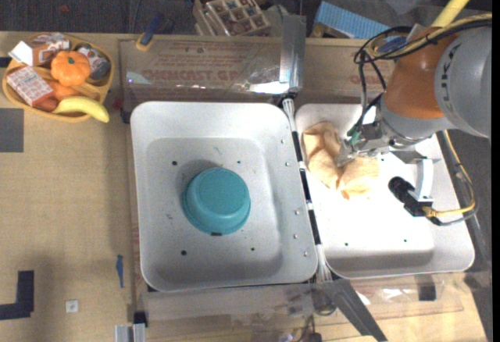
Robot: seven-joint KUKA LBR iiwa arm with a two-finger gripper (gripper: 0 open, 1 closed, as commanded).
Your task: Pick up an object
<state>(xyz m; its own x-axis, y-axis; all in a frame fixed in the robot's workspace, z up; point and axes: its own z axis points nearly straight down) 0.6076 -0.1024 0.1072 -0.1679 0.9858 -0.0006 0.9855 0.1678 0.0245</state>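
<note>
Here, your gripper (pixel 349 147) hung low over the tan, crumpled object (pixel 336 161) at the upper left of the right bin (pixel 406 254); whether it gripped anything, I could not tell. A teal bowl (pixel 217 200) sat mid-frame in the left bin (pixel 156 137).

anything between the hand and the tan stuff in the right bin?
Nothing visible. The hand is down in the right bin, right at the tan objects, with no other item between them. The teal bowl sits apart in the left bin.
</note>
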